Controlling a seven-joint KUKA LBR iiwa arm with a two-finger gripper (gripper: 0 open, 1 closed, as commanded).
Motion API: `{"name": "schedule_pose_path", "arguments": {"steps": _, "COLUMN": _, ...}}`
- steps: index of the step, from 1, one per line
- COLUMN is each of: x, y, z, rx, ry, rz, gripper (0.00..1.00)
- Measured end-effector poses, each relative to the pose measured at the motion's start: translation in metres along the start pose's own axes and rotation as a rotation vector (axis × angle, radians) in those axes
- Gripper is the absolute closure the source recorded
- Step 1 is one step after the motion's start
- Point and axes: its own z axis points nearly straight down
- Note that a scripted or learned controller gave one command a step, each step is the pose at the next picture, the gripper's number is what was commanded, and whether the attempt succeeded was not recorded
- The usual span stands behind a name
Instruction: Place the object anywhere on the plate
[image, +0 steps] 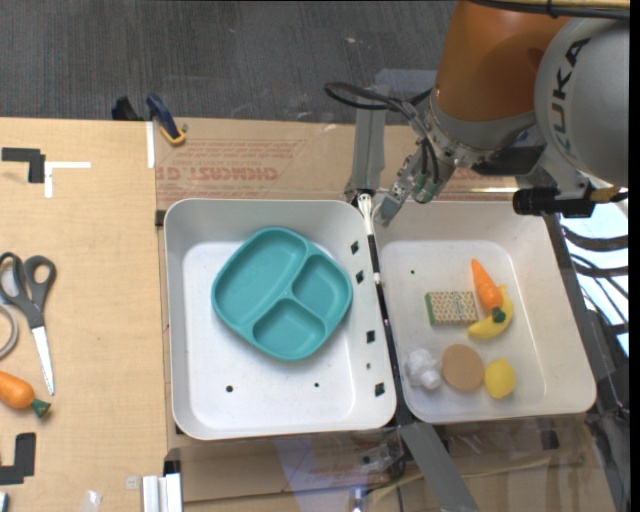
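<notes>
The end effector hangs above the seam between the two bins, just off the right bin's far left corner. Nothing sits between its fingers; how wide they stand is too blurred to tell.

No object lies on the teal plate in the left bin. The likely candidates sit in the right bin, well to the right of the plate: a carrot, a banana, a sponge-like block, a tan disc, a lemon and a white crumpled piece.

The carrot seems the easiest pick. Its long axis runs roughly toward and away from the camera, leaf end nearer the banana, which it touches. A good grasp would come straight down, fingers closing across that axis near the carrot's middle, clear of the banana, before carrying it left to the plate.
</notes>
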Motion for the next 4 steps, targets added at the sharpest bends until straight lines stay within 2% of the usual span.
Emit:
{"name": "schedule_pose_path", "arguments": {"steps": 1, "x": -0.001, "y": -0.047, "z": 0.070, "rx": 0.003, "ry": 0.002, "rz": 0.113, "gripper": 1.00}}
{"name": "schedule_pose_path", "arguments": {"steps": 2, "x": -0.018, "y": -0.099, "z": 0.091, "rx": 0.002, "ry": 0.002, "rz": -0.144, "gripper": 1.00}}
{"name": "schedule_pose_path", "arguments": {"steps": 3, "x": 0.003, "y": -0.005, "z": 0.034, "rx": 0.000, "ry": 0.000, "rz": -0.289, "gripper": 1.00}}
{"name": "schedule_pose_path", "arguments": {"steps": 4, "x": -0.040, "y": -0.046, "z": 0.041, "rx": 0.001, "ry": 0.000, "rz": -0.278, "gripper": 1.00}}
